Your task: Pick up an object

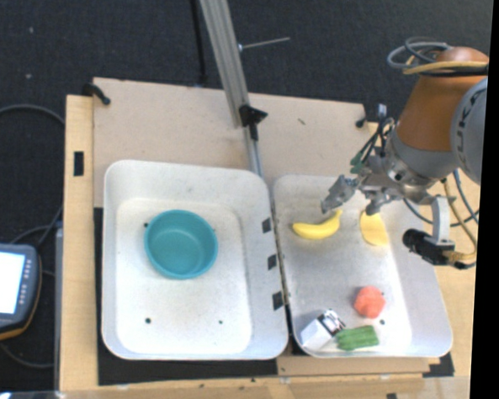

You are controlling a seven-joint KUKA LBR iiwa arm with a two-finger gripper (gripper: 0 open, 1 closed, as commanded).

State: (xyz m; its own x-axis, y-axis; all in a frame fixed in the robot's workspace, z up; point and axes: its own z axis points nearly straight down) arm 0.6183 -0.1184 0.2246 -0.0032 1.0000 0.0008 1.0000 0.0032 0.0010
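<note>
My gripper (356, 201) hangs over the far part of the right bin (413, 280), open, with nothing between its fingers. Just below its left finger (337, 196) lies a yellow banana (317, 229). A second yellow piece (374, 231) lies under the right finger. Nearer the front of the same bin sit a red round object (368, 301), a green object (357, 338) and a small white and silver item (321, 326).
The left bin (124, 313) holds a teal bowl (180, 243). A slanted metal pole (232, 67) rises from between the bins at the back. Cables (436, 244) hang at the arm's right side.
</note>
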